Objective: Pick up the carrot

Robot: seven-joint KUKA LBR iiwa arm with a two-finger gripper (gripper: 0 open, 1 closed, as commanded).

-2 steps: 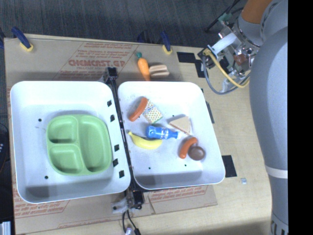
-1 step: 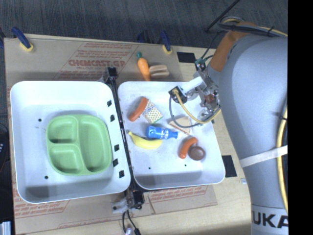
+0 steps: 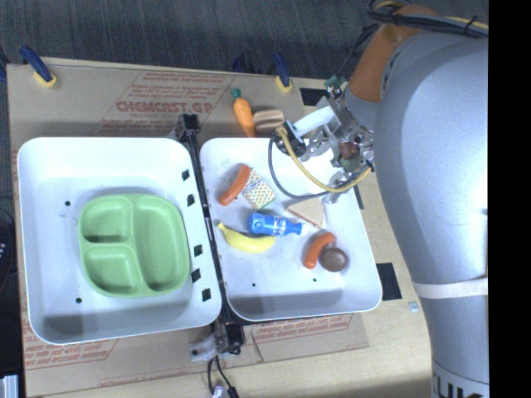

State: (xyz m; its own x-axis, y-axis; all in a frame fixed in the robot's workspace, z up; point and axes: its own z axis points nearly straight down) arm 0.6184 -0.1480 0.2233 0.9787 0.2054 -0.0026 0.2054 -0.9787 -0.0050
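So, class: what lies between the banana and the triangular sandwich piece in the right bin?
In the camera view, the blue bottle lies on its side between the banana and the sandwich piece.

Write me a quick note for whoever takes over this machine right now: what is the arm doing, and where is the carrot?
End effector: over the right bin's far edge; grip state unclear.
Carrot: lying on the cardboard just beyond the right bin, beside a brown piece, outside both bins.
Done: nothing visible; the carrot is not lifted.
Left: reach the carrot, grasp it, lift it.
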